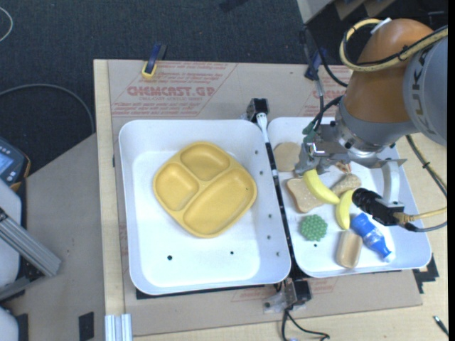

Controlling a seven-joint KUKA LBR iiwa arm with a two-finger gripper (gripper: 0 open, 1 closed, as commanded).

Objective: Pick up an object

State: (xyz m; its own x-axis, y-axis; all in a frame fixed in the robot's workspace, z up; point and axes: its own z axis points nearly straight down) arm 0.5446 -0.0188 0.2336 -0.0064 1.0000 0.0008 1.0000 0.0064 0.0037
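Camera view: banana [319, 188], toast [303, 195], green ball [313, 227], blue bottle [371, 234] crowd the right bin [409, 258].

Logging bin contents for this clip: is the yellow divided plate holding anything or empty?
Empty. The yellow divided plate lies flat in the left bin, all three compartments bare.

The right bin [419, 251] holds a cluster of small objects. A yellow banana [319, 188] lies slanted at its centre, a second banana [345, 209] just right of it. A tan bread slice [301, 195] touches the first banana's left side. Nearer lie a green bumpy ball [313, 227], a tan cylinder [348, 249] and a blue bottle [371, 236].
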